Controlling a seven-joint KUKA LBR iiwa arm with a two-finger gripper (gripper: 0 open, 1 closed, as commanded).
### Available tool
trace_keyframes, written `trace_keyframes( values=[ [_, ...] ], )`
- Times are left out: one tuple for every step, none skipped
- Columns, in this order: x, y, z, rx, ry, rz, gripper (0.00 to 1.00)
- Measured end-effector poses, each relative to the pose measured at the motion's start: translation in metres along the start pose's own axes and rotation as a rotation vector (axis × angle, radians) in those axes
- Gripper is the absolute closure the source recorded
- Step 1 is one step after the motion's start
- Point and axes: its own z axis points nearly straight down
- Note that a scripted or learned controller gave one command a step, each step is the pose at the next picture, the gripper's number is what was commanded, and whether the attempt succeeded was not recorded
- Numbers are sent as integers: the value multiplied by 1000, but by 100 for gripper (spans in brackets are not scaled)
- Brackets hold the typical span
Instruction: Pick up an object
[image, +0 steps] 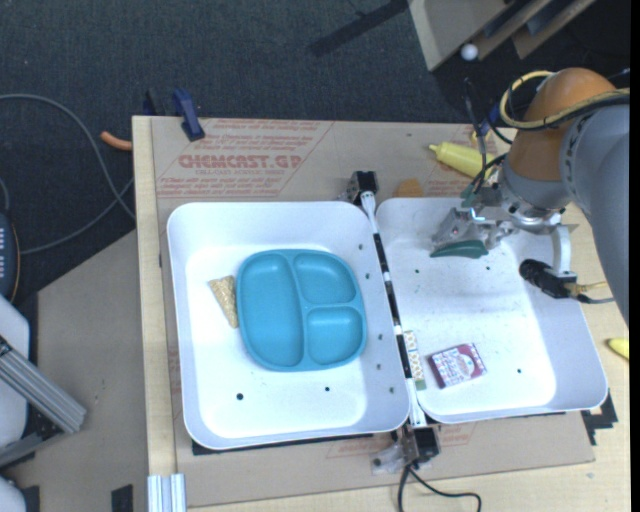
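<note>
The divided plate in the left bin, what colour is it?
Light blue all over; the divided plate shows plainly in the camera view.

Dark carpet floor, wooden bench top, loose grey cable at left.

A robotics lab: a grey arm over two white bins on a board-topped bench (cables trailing across dark carpet).
</note>
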Motion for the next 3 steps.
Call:
trace_keyframes(
  values=[
    [0,1,-11,-5,-2,-1,100],
    [0,1,-11,-4,-2,-1,0],
    [31,-37,0,2,2,0,0]
  ],
)
